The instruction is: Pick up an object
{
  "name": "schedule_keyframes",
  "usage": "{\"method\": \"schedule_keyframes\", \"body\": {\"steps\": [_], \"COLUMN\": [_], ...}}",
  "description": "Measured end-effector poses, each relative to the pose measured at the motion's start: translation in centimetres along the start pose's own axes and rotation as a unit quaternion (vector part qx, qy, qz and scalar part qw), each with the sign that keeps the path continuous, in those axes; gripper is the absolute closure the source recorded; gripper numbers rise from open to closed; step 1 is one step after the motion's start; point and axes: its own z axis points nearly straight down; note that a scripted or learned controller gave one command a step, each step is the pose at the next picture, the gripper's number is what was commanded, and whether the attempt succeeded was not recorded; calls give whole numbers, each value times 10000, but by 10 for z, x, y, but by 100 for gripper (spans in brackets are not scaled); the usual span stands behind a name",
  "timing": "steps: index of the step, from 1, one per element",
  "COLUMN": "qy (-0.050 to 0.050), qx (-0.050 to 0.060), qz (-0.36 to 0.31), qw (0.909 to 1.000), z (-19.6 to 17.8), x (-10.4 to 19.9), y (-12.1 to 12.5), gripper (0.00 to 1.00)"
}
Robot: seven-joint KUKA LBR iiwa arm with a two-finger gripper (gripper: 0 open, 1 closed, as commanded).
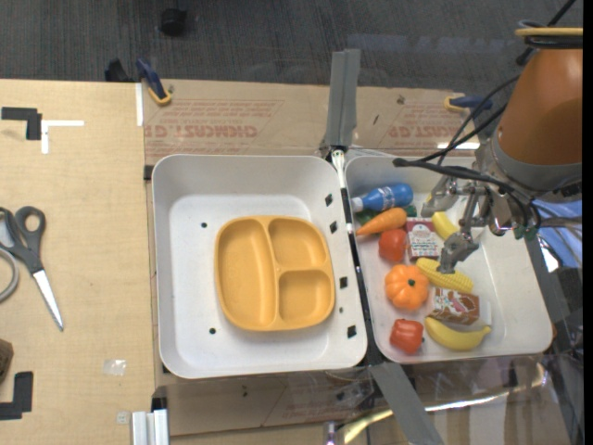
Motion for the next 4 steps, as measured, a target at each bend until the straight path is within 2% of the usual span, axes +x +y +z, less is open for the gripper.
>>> {"method": "schedule_keyframes", "body": {"steps": [1,2,3,4], "qy": [-75,-30,-113,-17], "qx": [6,41,42,4], "qz": [366,779,765,1202], "qw": [9993,9969,9970,9927], "z": [135,132,123,42], "x": [-22,-73,-78,-101], "y": [-40,-9,-8,7], "gripper": [0,0,100,100]}}
